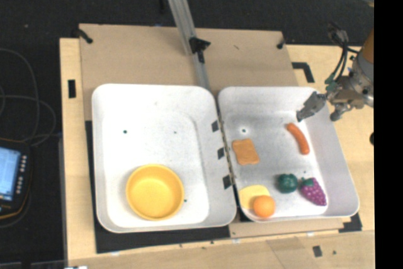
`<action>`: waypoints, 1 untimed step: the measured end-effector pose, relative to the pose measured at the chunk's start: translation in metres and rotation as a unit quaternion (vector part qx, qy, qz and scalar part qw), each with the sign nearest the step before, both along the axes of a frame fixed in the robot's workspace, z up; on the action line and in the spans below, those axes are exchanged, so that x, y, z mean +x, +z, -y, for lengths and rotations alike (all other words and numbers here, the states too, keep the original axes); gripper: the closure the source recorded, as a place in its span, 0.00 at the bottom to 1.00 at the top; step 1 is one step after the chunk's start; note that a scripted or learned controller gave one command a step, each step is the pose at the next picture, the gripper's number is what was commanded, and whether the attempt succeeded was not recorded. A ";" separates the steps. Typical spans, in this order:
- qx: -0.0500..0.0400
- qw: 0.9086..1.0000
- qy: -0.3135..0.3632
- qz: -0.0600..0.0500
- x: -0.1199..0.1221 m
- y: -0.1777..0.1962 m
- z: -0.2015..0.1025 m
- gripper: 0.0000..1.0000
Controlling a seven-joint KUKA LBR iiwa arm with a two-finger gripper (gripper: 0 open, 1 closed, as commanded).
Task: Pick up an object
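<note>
At the right edge of the frame, a little above mid-height, the claw [326,108] hangs over the upper right rim of the right bin [267,97]. Its two dark fingers are spread apart, one pointing down-left toward the bin floor, the other just right of it over the rim, and nothing sits between them. Just below and left of the claw, apart from it, an orange carrot [298,138] lies slanted on the bin floor.

Left of the carrot, near the bin's left wall, rests a tan slice of bread [245,152]. Along the lower edge of the same bin sit a pale yellow piece [252,192] with an orange fruit [263,206] touching its lower right side, then a dark green round vegetable [287,183], and just beside that a purple bunch of grapes [313,191] in the lower right corner.

The left bin [151,116] fills the centre left of the frame and holds a yellow bowl [155,191] upright in its lower part. Both bins rest on a light wooden desk [189,50]. A grey metal pole [179,3] runs from the top of the frame down to the gap between the bins. A handheld screen device [9,179] shows at the lower left edge
</note>
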State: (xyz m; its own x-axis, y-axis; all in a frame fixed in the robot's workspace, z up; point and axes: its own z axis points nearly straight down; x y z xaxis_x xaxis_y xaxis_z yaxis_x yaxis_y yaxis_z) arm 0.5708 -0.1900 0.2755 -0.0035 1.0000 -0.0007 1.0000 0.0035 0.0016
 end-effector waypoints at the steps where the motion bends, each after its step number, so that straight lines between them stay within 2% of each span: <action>1: 0.000 1.000 0.000 0.000 0.000 0.000 0.000 0.00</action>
